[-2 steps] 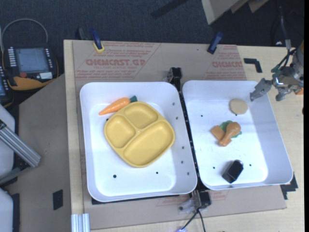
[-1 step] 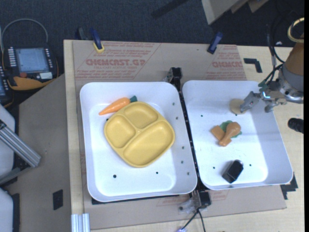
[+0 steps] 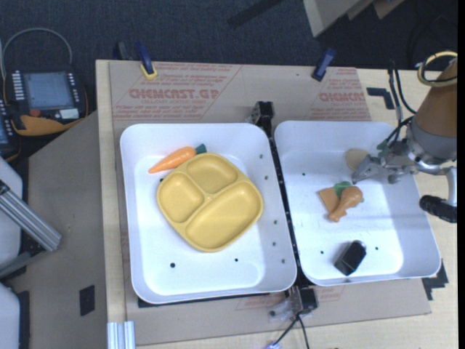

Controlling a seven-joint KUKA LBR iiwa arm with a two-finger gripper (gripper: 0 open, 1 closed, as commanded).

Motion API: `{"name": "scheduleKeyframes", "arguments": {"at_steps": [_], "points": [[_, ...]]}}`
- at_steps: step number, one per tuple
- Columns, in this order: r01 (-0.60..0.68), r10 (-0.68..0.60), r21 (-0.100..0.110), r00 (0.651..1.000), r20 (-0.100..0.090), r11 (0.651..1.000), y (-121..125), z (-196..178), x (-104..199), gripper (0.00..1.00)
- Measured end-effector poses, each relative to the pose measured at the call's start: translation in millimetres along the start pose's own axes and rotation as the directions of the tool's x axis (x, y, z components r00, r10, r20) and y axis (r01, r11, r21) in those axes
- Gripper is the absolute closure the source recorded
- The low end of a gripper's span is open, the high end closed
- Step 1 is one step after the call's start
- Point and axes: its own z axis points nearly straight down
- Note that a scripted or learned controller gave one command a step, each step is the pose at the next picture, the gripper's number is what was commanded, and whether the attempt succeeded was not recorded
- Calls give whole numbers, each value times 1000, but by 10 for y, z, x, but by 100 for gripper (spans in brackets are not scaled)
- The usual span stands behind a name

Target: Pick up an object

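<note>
In the right bin [image 3: 407, 264] lies a tan drumstick-shaped toy [image 3: 341, 201] with a green piece [image 3: 341, 187] at its upper end. A small black block [image 3: 351, 257] rests near that bin's front edge. My gripper [image 3: 365, 169] hangs over the right bin's upper middle, just above and to the right of the drumstick toy, with nothing visibly held. A pale tan round thing [image 3: 354, 156] sits right beside the gripper's tip. The left bin [image 3: 145, 217] holds an orange carrot [image 3: 173, 159] and a yellow divided plate [image 3: 209, 201].
The grey arm with its orange band [image 3: 438, 111] reaches in over the right bin's right rim. A black divider with clamps [image 3: 263, 113] runs between the bins. A teach pendant [image 3: 45, 97] lies off the bench at the far left.
</note>
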Motion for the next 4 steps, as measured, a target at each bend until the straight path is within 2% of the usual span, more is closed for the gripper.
{"name": "scheduleKeyframes", "arguments": {"at_steps": [1, 2, 4], "points": [[3, -3, -2, 1000, -4, 1000, 16, 175, 28, 0], [3, -3, -5, 1000, 1, 1000, 19, 64, 13, 100], [1, -1, -12, 1000, 5, 1000, 85, -1129, 95, 100]]}}
